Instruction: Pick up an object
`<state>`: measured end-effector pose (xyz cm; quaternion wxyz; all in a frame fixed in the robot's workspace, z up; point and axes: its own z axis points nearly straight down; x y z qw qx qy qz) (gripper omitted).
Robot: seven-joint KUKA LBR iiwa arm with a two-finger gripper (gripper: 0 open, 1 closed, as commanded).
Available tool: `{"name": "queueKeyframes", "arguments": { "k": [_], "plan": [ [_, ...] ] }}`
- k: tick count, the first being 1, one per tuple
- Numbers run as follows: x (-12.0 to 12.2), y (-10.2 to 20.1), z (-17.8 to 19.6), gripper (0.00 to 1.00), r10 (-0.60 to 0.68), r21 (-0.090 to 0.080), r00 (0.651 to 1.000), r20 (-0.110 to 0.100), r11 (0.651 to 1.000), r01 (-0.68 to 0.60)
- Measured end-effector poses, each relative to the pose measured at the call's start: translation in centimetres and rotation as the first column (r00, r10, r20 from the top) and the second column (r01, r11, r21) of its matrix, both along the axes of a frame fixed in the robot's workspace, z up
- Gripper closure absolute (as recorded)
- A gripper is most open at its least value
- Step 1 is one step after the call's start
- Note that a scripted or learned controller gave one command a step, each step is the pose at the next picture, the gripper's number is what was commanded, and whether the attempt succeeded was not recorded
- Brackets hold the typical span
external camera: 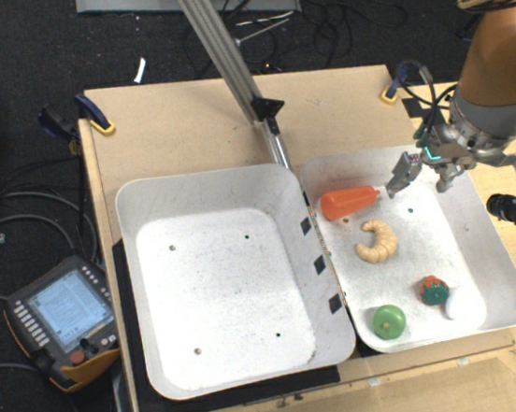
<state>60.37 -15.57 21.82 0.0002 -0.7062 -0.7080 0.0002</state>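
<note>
Camera view: the gripper [424,171] hangs over the right bin [489,245] near its far edge, fingers spread apart with nothing between them. An orange carrot [348,202] lies just beside it toward the bin's far-left corner — the likeliest pick. A tan croissant [377,240] sits mid-bin, a green apple [388,321] near the front edge. Coming down off-centre, I'd guess, could nudge the carrot against the wall instead of gripping it.

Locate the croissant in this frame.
The croissant lies in the right bin, near its middle, just below the orange carrot and up-left of the green apple.
</note>
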Motion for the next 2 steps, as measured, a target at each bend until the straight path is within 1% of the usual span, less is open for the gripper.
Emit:
{"name": "queueKeyframes", "arguments": {
  "k": [1,2],
  "plan": [
    [-0.5,-0.5,-6.2,0.0,-0.004,0.001,1.0,-0.006,1.0,0.004],
    [-0.2,-1.0,-10.8,0.0,-0.003,0.0,1.0,-0.004,1.0,0.003]
  ]
}}
